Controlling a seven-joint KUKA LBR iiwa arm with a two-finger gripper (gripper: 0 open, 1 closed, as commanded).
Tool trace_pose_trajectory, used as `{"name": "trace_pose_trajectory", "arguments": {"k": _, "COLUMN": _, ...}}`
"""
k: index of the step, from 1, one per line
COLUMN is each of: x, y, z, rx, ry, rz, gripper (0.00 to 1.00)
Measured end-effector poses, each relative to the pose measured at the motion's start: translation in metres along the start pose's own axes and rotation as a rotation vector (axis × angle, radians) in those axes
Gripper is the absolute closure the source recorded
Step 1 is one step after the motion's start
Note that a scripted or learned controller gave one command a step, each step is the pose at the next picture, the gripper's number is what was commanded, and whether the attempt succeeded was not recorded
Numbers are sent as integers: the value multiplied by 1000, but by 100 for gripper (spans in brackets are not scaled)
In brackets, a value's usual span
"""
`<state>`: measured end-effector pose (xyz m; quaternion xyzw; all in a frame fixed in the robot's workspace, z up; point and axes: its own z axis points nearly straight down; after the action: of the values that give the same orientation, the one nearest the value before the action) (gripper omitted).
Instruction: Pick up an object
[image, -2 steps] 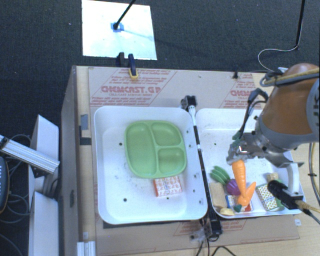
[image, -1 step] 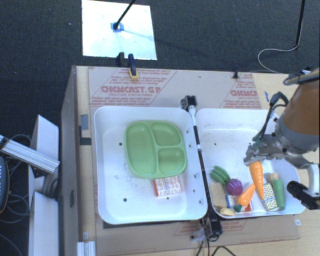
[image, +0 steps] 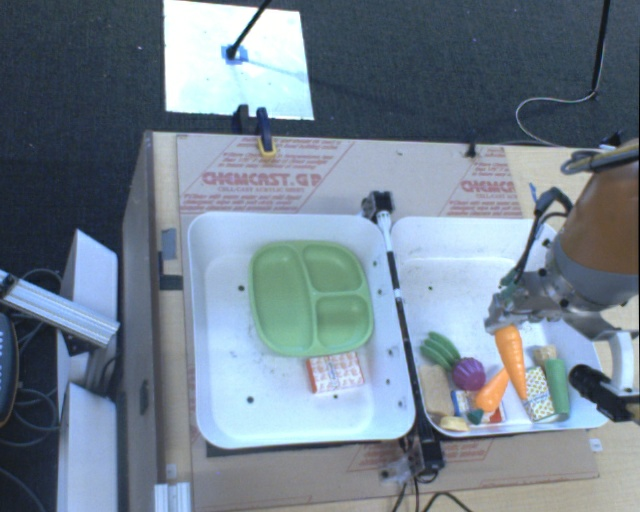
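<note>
The toy food pile in the right bin (image: 450, 285) sits closest to the lens: orange carrot (image: 511, 357) right under my pincer (image: 507, 316), purple onion (image: 468, 374) and green pepper (image: 439, 349) just past it on the far side from my arm, striped carton (image: 540, 393) just toward the bench's front edge. Honestly can't tell if my pincer is released or clenched, so I won't claim I've got the carrot. It's all packed so tight I could easily nudge the neighbours or slip off that tapered carrot.

Bright, even light; soft focus (slightly grainy)
</note>
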<state>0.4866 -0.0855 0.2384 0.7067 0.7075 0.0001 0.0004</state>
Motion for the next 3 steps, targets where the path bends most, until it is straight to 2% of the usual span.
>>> {"name": "trace_pose_trajectory", "arguments": {"k": 1, "x": 15, "y": 1, "z": -6, "rx": -2, "ry": 1, "rz": -3, "gripper": 100}}
{"name": "trace_pose_trajectory", "arguments": {"k": 2, "x": 63, "y": 1, "z": -9, "rx": -1, "ry": 2, "rz": -4, "gripper": 100}}
{"name": "trace_pose_trajectory", "arguments": {"k": 3, "x": 54, "y": 0, "z": -1, "rx": -1, "ry": 0, "rz": 0, "gripper": 100}}
